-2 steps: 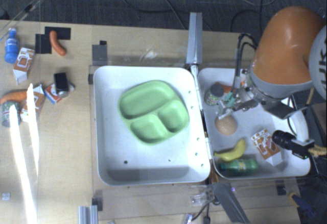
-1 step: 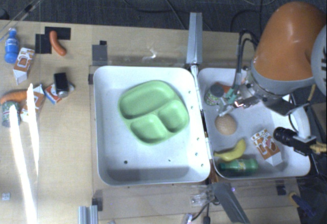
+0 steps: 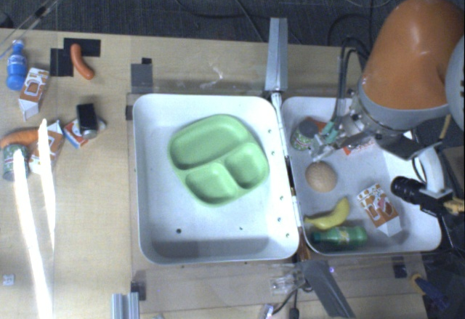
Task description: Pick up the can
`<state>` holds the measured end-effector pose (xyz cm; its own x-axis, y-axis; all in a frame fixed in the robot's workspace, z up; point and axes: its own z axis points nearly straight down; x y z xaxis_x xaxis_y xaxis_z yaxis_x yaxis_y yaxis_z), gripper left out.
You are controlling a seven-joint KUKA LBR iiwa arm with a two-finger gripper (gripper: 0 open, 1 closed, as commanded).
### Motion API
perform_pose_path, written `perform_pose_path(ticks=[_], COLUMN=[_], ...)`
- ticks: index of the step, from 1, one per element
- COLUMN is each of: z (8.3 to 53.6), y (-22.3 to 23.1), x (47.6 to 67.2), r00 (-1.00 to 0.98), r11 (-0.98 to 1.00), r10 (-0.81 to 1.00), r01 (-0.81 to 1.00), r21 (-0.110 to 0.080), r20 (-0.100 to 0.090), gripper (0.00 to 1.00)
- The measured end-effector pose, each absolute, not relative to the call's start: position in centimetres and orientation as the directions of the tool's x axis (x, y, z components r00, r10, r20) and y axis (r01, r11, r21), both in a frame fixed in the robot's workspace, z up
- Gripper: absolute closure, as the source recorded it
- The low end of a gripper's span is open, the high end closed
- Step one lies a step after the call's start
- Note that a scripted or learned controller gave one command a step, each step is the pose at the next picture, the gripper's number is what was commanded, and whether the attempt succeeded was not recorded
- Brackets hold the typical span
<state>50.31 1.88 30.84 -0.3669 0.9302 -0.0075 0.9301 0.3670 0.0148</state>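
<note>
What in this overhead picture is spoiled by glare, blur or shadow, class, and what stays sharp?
In the camera view, bright streaks of glare wash out the bench's left side; the green tray in the left bin is soft-edged, with shadow along that bin's near wall; the arm's orange band looms large and blurred; the tool by the can is too smeared to read.

The gripper [image 3: 325,142] hangs low in the right bin [image 3: 429,237], just beside the can [image 3: 305,134] at the bin's upper left. Below lie a brown ball [image 3: 320,176], a banana [image 3: 330,215] and a green bottle [image 3: 340,237]. The left bin [image 3: 152,187] holds a green tray [image 3: 219,158].
</note>
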Motion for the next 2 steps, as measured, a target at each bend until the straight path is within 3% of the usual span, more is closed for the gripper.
perform_pose_path(ticks=[1,2], z=[31.8,24.1], y=[7.7,3.4], x=[54.0,54.2], r00=[-0.366,-0.401], r11=[0.366,0.401], r10=[0.931,0.916], r01=[0.931,0.916], r21=[0.003,0.002], r20=[-0.002,-0.001], gripper=[1.00,1.00])
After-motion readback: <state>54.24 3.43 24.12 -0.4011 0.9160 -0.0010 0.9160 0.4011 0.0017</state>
